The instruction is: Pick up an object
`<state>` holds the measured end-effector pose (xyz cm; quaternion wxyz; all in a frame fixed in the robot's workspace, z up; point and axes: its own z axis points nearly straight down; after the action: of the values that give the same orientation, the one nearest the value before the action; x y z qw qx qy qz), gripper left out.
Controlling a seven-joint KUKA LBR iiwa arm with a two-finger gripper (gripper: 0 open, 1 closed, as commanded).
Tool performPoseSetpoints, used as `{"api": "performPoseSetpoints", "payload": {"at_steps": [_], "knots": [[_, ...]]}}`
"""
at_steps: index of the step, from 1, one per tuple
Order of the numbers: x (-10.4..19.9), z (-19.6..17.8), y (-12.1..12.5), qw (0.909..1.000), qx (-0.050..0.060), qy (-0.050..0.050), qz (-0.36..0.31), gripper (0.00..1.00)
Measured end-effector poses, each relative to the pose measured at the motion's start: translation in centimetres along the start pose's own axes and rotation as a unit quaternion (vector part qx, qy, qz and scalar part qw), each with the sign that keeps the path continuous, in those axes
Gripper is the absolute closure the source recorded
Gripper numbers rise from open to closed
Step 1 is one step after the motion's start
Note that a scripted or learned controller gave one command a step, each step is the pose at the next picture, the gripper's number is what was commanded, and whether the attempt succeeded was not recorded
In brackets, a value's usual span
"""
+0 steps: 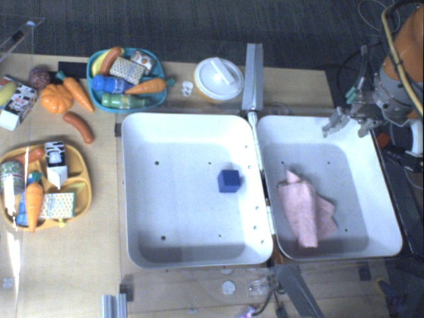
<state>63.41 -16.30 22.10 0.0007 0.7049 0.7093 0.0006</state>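
Overhead, camera view: gripper (347, 121) sat at the far right corner of the right bin (374, 171), above its rim, hanging off the arm (397, 88) that came in from the right. Fingers (330, 126) were spread apart, nothing between them. Pink cloth (303, 212) lay crumpled on the right bin floor, toward the near side, well apart from the gripper. Blue cube (229, 180) sat alone in the left bin (142, 204), right of centre, near the divider between bins. On the counter (99, 257): white lidded bowl (218, 79) just behind the bins, blue bowl (126, 79) of toy food further left, yellow tray (81, 189) of toy food at the left edge. Loose toy pumpkin (54, 99), carrot (79, 93) and sausage (79, 127) lay between the two.
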Motion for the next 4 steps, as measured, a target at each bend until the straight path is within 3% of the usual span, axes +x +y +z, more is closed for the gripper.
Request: {"api": "performPoseSetpoints", "payload": {"at_steps": [1, 2, 3, 4], "knots": [[4.5, 6.8, -5.7, 0.9998, 0.001, 0.000, -0.018, 0.00], [6.6, 13.0, -7.3, 0.9966, -0.007, -0.001, -0.082, 0.00], [6.8, 11.8, -7.1, 0.9965, -0.011, -0.001, -0.083, 1.00], [11.4, -7.3, -2.7, 0.9926, -0.002, 0.000, -0.122, 1.00]]}}
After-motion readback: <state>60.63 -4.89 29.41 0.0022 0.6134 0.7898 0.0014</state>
